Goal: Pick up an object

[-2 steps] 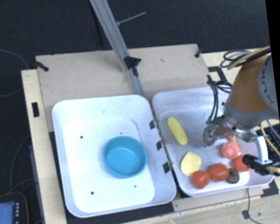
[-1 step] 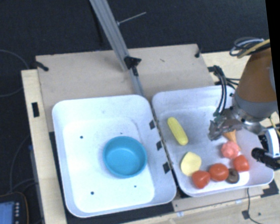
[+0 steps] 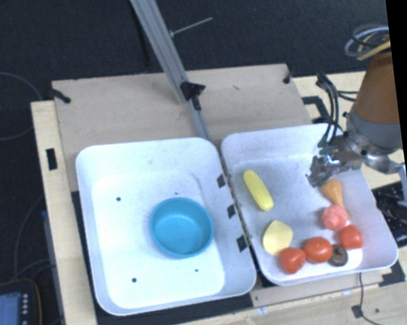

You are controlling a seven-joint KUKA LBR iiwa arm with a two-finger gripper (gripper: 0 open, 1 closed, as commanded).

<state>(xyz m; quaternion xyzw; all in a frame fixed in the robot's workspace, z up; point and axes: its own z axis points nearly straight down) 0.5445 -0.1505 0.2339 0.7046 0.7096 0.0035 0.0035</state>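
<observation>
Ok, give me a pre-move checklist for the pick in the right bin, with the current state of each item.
1. Gripper is over the right bin: ok, it sits above the bin's upper right part.
2. A target lies close: ok, the orange carrot-like piece is just below the gripper.
3. Nothing already held: cannot tell, the view is too coarse there.
4. Target has room around it: not ok, the pink piece lies right beside its lower end.
5. Other items are out of the way: ok, the yellow corn and the red tomatoes lie apart from the carrot.
6. The blue bowl is away from the arm: ok, it sits in the left bin.
</observation>
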